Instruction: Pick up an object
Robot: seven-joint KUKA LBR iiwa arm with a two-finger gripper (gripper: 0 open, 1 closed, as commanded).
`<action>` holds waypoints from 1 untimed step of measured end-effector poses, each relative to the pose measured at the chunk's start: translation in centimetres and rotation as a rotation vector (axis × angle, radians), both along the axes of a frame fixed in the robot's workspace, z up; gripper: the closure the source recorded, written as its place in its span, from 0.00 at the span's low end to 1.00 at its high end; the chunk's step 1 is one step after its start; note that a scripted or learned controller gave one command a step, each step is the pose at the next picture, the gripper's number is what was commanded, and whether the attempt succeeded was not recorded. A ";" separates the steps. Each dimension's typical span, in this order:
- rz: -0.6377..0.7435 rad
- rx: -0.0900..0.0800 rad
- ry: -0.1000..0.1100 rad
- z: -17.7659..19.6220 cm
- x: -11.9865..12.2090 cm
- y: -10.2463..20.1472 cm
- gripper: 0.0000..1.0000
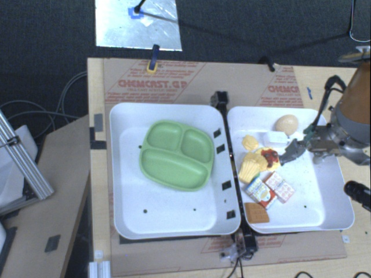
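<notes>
Two shallow white bins sit side by side on the desk [191, 80], which is covered with printed brown board. The left bin [124, 213], at the centre of the frame, carries a pale green divided plate [177, 155] with three compartments, lying slightly tilted toward the lower right. The right bin [330, 213] holds a cluster of small things along its left half: a beige egg [286, 123] near the top, a white block [275, 138] just below it, a yellow piece [250, 143], a ridged yellow shell-like toy [250, 167], a small red toy [269, 156], two little printed cartons [270, 189] side by side, and a brown cracker-like square [257, 214] at the bottom. The arm [353, 112] comes in from the right edge, and the claw [290, 151] reaches left, low over the bin, its dark tip just beside the red toy. Whether the claw is spread or closed, and whether it touches or grips anything, I cannot tell from this angle.
</notes>
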State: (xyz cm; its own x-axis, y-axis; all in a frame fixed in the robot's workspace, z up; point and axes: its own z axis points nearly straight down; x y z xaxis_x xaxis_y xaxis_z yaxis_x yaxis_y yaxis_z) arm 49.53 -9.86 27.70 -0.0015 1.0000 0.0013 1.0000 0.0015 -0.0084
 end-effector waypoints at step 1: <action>0.002 -0.001 -0.010 0.5 0.2 0.0 0.00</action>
